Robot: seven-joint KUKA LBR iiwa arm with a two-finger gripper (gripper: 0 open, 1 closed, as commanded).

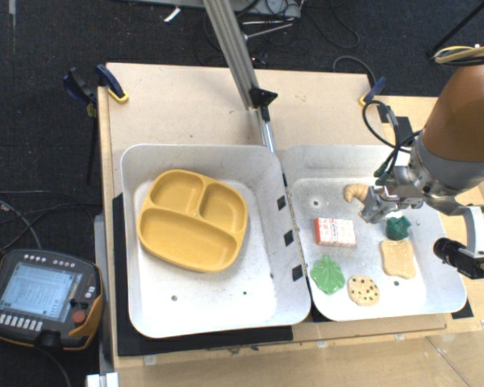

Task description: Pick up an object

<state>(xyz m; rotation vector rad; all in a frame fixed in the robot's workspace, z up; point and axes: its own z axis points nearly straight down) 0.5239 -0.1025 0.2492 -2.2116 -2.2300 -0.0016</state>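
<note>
The right bin (436,297) holds several small objects: a tan croissant (356,192), a red-and-white box (335,232), a dark green piece (398,228), a slice of toast (398,258), a green leaf (328,273) and a chocolate-chip cookie (362,290). My gripper (373,210) hangs low over this bin, just right of the croissant and left of the dark green piece. Nothing shows between its fingers.
The left bin (145,297) carries a yellow divided plate (194,218). A metal pole (238,51) slants from the top down to the seam between the bins. A teach pendant (39,293) lies off the bench at lower left.
</note>
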